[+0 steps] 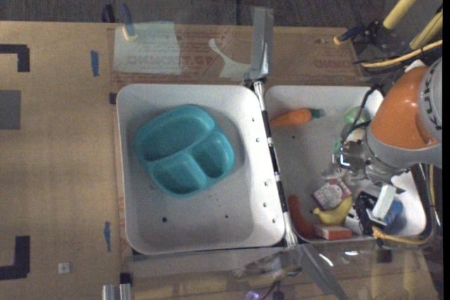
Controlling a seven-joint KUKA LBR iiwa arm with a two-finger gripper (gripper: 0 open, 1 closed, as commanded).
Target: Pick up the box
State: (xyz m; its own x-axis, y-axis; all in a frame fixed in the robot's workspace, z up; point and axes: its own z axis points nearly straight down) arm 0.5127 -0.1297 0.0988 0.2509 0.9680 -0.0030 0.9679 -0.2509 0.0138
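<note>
Arm (408,116) reaches in from the right and hangs over the right bin (302,144), wrist pointed down at the cluttered near corner, likely because the task's thing lies there. Jaws (349,159) sit low among the items; cannot tell how far apart they stand, or whether anything is between them. The box (332,192), small, white and pink, lies on the bin floor just below the jaws, touching a banana (336,211), with a red block (333,232) and a red sausage-like piece (299,216) close by. A carrot (295,117) rests apart near the far wall. Left bin (190,221) carries a teal divided plate (184,149), well clear. Both bins sit on a light wooden desk (56,151) marked with blue tape; dark carpet beyond.
</note>
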